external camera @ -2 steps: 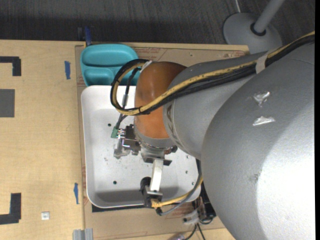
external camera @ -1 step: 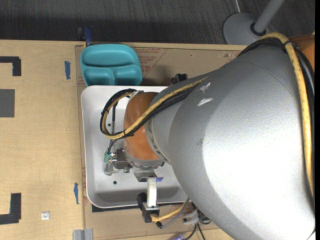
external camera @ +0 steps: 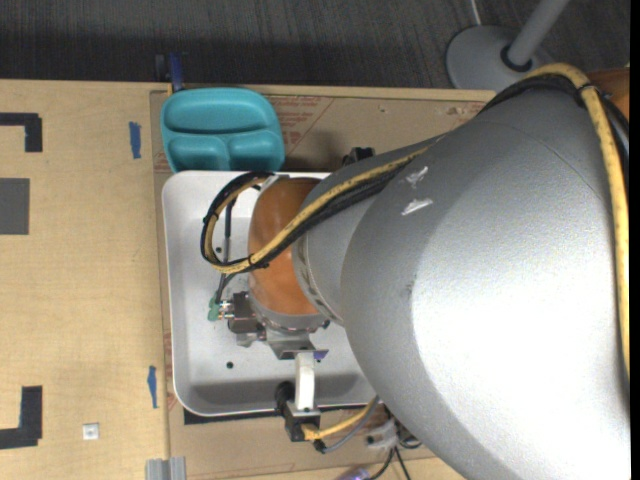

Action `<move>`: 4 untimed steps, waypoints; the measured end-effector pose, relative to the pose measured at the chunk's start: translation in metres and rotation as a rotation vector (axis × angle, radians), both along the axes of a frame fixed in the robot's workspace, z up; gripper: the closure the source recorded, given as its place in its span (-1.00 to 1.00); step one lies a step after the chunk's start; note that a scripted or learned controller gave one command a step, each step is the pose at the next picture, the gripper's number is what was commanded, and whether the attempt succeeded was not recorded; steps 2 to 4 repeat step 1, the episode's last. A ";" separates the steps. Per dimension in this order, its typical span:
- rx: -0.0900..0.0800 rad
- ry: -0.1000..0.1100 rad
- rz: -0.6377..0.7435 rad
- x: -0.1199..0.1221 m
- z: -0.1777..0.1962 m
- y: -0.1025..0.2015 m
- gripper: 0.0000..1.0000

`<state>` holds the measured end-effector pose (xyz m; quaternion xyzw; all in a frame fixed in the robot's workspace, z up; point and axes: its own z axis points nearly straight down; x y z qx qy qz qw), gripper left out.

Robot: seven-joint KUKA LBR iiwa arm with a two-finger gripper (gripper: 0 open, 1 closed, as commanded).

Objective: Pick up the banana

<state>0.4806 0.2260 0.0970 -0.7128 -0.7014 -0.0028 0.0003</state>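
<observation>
The grey arm with its orange band (external camera: 272,248) reaches down into the left white bin (external camera: 190,268) and covers most of it. The wrist and gripper mount (external camera: 262,323) hang low over the bin's middle, with cables looped around them. The arm's own body hides the fingertips and whatever lies under them. I see no banana in the bare parts of the bin.
A teal plastic tray (external camera: 222,128) stands just beyond the bin's far edge. The cardboard-coloured bench (external camera: 80,268) stretches to the left with blue tape marks (external camera: 135,140). The arm's large grey body (external camera: 480,268) covers the right side.
</observation>
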 end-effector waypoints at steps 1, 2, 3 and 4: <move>0.000 0.000 -0.001 0.000 0.010 0.000 1.00; 0.000 0.000 -0.001 0.000 0.010 0.000 1.00; 0.000 0.000 -0.001 0.000 0.010 0.000 1.00; 0.000 0.000 -0.001 0.000 0.010 0.000 1.00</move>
